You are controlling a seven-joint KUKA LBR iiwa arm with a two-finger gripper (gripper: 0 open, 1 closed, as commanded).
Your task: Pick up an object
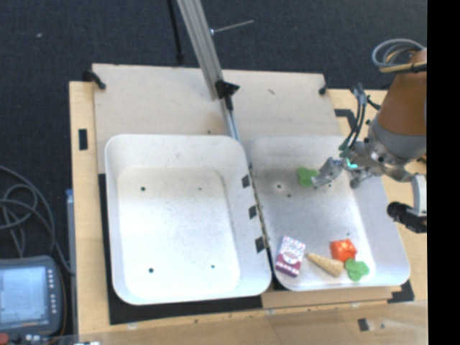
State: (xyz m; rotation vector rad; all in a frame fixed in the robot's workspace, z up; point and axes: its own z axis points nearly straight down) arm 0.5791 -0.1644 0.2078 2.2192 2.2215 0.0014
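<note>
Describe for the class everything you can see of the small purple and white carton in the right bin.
The carton is a small box, purple low down and white with a pinkish pattern on top, like printed card. It lies tilted near the front left corner of the right bin, close to the wall. A cream cone-shaped piece lies just to its right; whether they touch is unclear. The pincer is well away from it.

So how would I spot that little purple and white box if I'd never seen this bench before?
Look at the right-hand bin, the one the arm reaches over, and follow its near edge to the left corner. The purple and white box lies there, just left of a tan cone-shaped toy. It is the only boxy, printed item; its neighbours are plain-coloured and rounded.
</note>
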